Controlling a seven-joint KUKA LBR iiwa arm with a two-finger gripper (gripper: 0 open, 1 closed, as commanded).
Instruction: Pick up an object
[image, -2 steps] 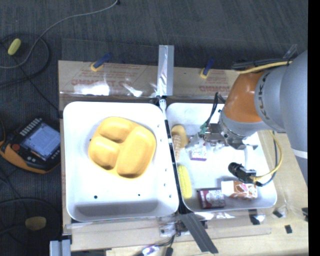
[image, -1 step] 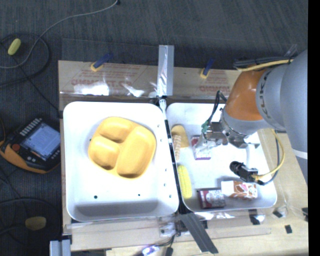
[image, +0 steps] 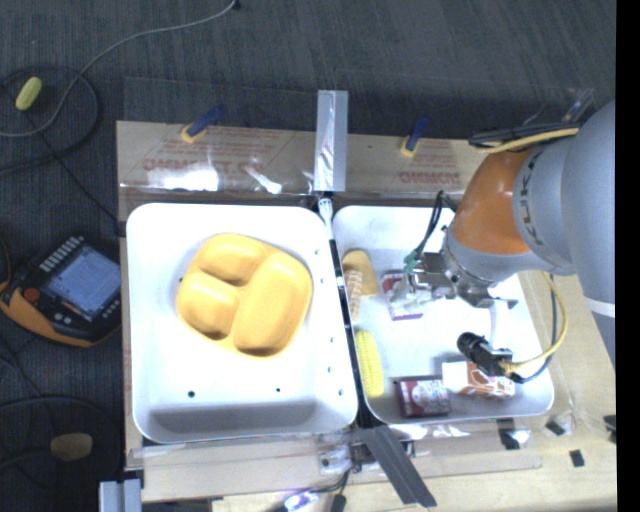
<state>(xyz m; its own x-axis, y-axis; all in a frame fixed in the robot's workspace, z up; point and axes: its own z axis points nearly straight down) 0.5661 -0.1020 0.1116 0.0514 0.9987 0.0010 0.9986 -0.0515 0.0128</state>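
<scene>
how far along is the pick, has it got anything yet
Done: the arm has reached over the right bin, with the gripper low near its upper left part. In hand: nothing visibly lifted; whether it grips anything cannot be told. Left: grasp and raise an item. The corn cob, bread roll and dark red packet lie on the right bin's floor, and the big yellow foam piece sits in the left bin.

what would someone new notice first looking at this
Most likely the big yellow lumpy object in the middle of the left bin. Next, the grey arm with its orange band reaching in from the right, its gripper low over the right bin, where a corn cob lies along the left wall.
</scene>
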